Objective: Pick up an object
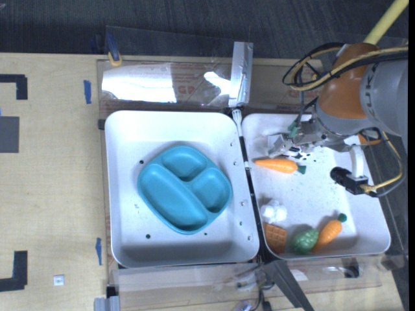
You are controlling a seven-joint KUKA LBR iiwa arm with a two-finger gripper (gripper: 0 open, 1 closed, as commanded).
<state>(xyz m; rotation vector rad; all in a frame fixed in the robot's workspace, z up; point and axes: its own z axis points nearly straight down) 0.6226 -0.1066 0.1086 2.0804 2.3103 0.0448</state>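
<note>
The claw (290, 146) hangs just above a carrot (276, 166) in the right bin (373, 229); I cannot tell its grip.

Bright, even — glare on plastic.

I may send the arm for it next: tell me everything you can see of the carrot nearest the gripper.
The carrot is a small orange toy, plastic-looking, with a green stub at its right end. It lies flat, pointing left, in the upper left of the right bin, near the divider. The gripper hovers just above it; contact cannot be judged.
</note>
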